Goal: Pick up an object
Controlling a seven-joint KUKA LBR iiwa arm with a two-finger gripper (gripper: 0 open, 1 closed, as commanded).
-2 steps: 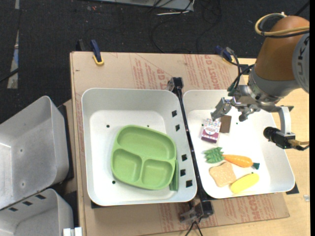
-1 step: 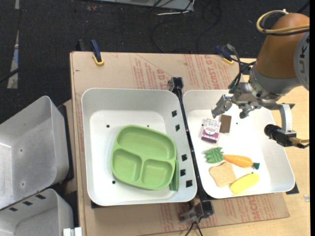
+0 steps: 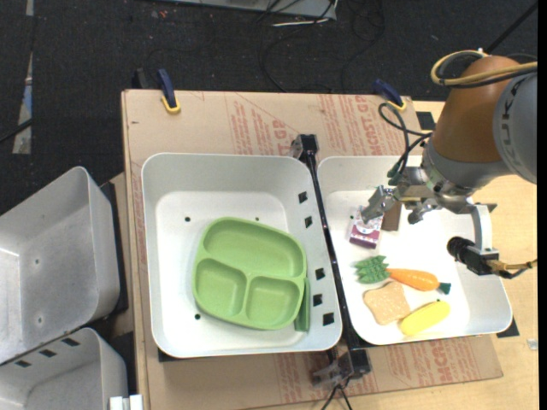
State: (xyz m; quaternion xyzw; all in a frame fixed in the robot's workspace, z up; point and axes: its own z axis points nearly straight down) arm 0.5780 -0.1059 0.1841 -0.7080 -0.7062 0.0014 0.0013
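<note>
The two-finger gripper (image 3: 382,213) is hovering with its jaws apart, holding nothing, over the small purple-and-white carton (image 3: 364,232) in the right white bin (image 3: 491,301), risking toppling it.

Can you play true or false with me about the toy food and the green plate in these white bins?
1. The green tray lies in the left bin. True.
2. The carrot is on the green tray. False: it lies in the right bin, beside the green leafy toy.
3. The slice of bread lies next to the yellow toy. True.
4. The gripper is lifting the carrot. False: it is above the small purple and white carton, and the carrot lies on the bin floor.
5. The green tray has three compartments. True.
</note>
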